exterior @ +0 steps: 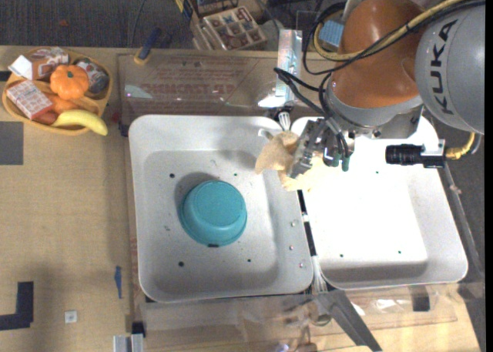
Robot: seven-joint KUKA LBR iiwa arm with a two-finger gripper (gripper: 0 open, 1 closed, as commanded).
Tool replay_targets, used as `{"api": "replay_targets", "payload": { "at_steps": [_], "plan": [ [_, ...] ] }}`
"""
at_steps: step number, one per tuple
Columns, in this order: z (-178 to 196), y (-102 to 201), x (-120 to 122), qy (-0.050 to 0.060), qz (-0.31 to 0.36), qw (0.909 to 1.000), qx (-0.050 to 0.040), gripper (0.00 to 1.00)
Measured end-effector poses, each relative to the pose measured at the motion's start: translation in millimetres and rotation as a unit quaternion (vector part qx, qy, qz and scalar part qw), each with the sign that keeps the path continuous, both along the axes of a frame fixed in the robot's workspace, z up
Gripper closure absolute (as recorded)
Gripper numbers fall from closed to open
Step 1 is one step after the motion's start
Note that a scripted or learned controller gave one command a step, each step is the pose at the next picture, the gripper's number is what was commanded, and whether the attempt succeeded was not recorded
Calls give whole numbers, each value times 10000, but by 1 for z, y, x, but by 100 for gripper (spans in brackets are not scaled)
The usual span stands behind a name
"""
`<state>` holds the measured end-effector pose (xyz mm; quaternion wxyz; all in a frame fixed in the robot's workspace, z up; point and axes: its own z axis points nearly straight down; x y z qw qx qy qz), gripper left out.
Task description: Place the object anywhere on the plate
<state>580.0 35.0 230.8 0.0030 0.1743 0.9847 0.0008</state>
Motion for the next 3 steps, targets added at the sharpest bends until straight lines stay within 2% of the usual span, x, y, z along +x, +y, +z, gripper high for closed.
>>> {"api": "replay_targets", "payload": {
  "at_steps": [1,2,3],
  "plan": [
    [-7,57,0,-2,1732,9849,-2,100],
    [-5,108,-11,-4,1745,9847,1,100],
    [-5,108,-11,-6,1744,9847,1,0]
  ]
}}
